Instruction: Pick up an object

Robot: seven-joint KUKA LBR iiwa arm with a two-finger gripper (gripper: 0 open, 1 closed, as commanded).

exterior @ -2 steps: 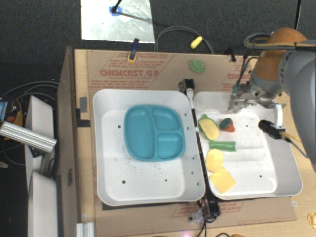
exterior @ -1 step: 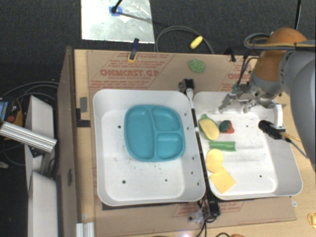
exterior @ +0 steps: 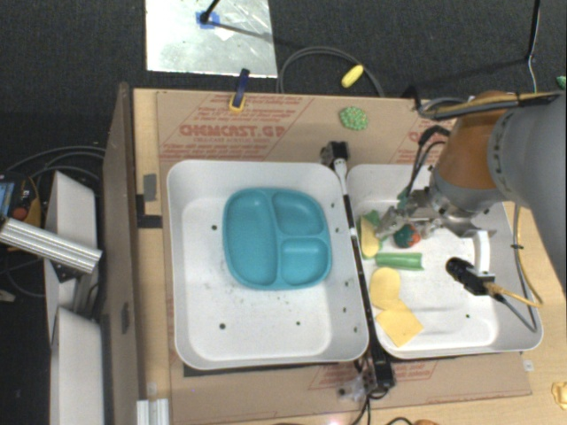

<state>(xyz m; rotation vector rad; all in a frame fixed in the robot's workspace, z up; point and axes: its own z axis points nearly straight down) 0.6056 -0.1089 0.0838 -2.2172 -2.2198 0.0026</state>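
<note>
Two shallow white bins sit side by side on the counter (exterior: 292, 113). The left bin (exterior: 190, 264) holds a blue divided plate (exterior: 276, 237) at about its centre. The arm reaches into the right bin (exterior: 461, 330), and the gripper (exterior: 403, 224) is low over that bin's ten o'clock part. Whether it is apart or together I cannot tell from this slant.

A small dark green piece (exterior: 407, 235) sits right at the gripper's tip, perhaps touching it, though the view is too blurred to say it is held. The other loose things lie along the bin's nine o'clock side (close to the wall shared with the left bin):
- a pale yellow crescent (exterior: 368, 235)
- a green stick (exterior: 400, 259), lying flat at six o'clock of the gripper
- a round yellow piece (exterior: 385, 286), at six o'clock of the stick
- a yellow square slab (exterior: 401, 327), touching the round piece, at the bin's seven o'clock corner
</note>
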